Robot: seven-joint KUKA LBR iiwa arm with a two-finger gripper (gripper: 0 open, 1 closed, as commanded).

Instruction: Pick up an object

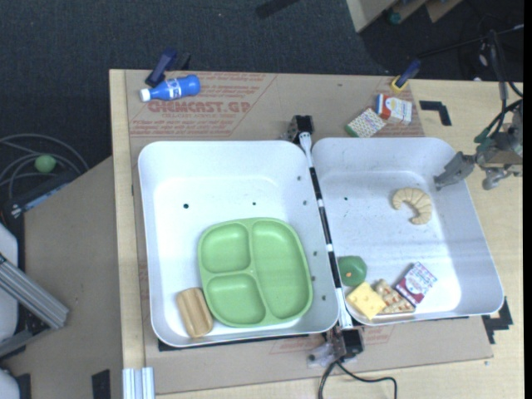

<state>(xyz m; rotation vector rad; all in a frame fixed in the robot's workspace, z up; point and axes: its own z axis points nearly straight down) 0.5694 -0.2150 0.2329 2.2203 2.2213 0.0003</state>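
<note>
Camera view showed the end effector (455, 171) at the upper right rim of the right bin (465, 231), above the worktop (249, 98), with nothing between its fingers, though whether they were spread or pressed together could not be told. Inside that bin lay a croissant (414, 204) near the end effector, and along the near edge a green ball (352, 268), a yellow block (364, 299), a waffle piece (391, 298) and a red packet (416, 281), while the left bin (166, 181) held a green divided plate (253, 270) with a bread slice (194, 311) just beside it.
</note>
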